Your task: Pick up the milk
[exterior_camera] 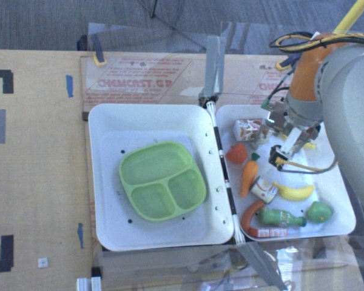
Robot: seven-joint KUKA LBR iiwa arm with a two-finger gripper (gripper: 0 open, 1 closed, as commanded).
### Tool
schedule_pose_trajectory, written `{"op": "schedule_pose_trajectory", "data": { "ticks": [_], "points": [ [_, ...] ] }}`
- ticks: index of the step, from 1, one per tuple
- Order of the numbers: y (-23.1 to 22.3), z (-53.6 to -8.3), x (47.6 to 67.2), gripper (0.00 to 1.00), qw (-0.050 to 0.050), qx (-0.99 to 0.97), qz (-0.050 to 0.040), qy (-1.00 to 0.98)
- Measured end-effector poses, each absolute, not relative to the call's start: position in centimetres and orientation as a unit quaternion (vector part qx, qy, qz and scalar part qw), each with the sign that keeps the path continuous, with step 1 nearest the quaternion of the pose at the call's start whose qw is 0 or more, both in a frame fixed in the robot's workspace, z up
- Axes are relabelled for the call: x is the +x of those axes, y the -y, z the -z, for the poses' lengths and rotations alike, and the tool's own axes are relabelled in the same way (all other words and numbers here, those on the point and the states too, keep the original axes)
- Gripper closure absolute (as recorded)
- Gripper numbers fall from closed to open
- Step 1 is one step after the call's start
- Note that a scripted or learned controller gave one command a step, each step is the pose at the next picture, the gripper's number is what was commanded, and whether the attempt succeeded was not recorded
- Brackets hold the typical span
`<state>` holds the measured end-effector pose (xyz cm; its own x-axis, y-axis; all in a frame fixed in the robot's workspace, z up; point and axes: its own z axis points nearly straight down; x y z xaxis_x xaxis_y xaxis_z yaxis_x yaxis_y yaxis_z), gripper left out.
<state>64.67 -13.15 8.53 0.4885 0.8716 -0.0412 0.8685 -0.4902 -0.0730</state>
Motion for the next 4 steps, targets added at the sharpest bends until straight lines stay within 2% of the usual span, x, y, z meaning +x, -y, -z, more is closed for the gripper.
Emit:
{"op": "schedule_pose_trajectory", "data": {
  "ticks": [1, 2, 3, 4],
  "points": [
    [13.7, -8.4, 64.8, 0.0, 0.042, -0.928, -0.0436, 0.368],
    [14.0, -9.5, 65.5, 1.0, 0.025, -0.93, -0.0298, 0.367],
    [14.3, -9.3, 64.9, 0.0, 0.03, -0.93, -0.0405, 0.364],
    [12.4, -9.0, 64.5, 0.0, 0.008, -0.97, -0.021, 0.241]
  ]
}}
